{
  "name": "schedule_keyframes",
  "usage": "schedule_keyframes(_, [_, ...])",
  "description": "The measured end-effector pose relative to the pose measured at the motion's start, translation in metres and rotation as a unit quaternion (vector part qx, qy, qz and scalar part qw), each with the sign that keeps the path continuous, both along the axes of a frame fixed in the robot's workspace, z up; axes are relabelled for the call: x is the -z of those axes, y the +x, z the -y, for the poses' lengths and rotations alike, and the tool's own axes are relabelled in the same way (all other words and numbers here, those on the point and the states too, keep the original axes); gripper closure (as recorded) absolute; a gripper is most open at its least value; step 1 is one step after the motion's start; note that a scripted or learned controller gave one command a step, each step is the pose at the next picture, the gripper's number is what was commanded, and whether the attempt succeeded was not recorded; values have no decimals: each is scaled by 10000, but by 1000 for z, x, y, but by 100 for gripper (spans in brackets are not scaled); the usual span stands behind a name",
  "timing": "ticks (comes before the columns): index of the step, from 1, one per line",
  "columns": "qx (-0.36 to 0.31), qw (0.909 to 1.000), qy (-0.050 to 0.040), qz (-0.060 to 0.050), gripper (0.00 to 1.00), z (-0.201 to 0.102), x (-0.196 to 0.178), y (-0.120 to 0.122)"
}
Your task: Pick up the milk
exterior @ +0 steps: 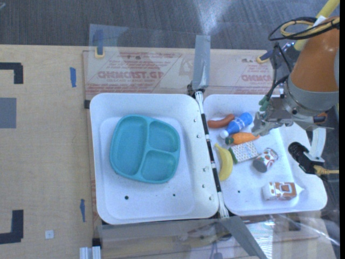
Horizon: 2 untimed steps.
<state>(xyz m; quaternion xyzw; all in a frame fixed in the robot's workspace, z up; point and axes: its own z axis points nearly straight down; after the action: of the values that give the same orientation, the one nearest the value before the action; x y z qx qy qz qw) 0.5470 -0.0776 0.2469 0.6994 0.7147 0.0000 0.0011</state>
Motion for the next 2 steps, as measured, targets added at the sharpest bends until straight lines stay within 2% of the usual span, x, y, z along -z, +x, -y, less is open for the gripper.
schedule_keyframes(1, [0, 10000, 1, -3, 0, 0, 0, 0])
schedule_keyframes(2, [-213, 9998, 4, -9, 0, 53, 31, -59])
